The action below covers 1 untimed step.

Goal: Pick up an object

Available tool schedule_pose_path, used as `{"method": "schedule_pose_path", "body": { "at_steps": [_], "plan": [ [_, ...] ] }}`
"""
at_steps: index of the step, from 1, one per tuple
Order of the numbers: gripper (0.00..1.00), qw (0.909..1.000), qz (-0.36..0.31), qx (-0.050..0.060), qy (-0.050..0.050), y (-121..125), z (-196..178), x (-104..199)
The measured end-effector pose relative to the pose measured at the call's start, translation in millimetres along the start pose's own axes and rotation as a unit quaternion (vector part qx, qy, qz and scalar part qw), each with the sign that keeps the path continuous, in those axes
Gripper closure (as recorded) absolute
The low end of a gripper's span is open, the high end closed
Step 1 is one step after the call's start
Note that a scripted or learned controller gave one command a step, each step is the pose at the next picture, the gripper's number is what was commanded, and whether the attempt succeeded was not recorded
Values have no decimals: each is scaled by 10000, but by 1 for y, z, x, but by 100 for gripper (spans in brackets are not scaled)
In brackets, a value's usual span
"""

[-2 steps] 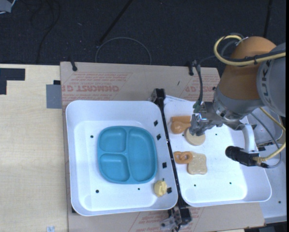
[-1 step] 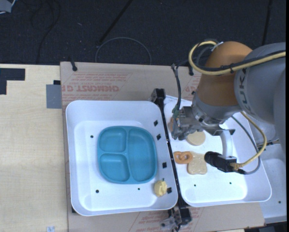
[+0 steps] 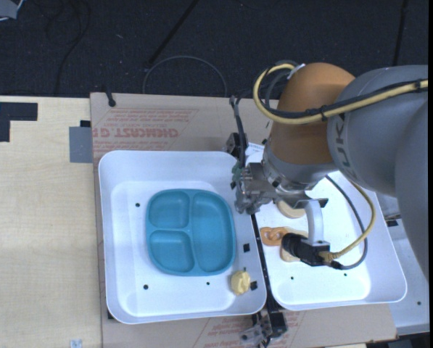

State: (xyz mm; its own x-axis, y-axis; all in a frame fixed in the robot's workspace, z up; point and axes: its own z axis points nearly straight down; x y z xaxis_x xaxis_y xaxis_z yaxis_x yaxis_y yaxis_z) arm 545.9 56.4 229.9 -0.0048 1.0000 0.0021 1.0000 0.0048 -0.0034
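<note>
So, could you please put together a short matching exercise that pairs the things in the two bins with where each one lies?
Things:
1. blue divided plate
2. pale yellow lump
3. small orange piece
4. hand

Places:
A. near the front right corner of the left bin
B. in the right bin, close to its left wall
C. middle of the left bin
D. over the wall where the two bins meet

Pairs: 1-C, 2-A, 3-B, 4-D
</note>
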Motion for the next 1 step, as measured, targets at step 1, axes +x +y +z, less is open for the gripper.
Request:
{"method": "schedule_pose_path", "body": {
  "at_steps": [1],
  "plan": [
    [100, 10000, 4, 17, -5, -8, 13, 54]
  ]
}}
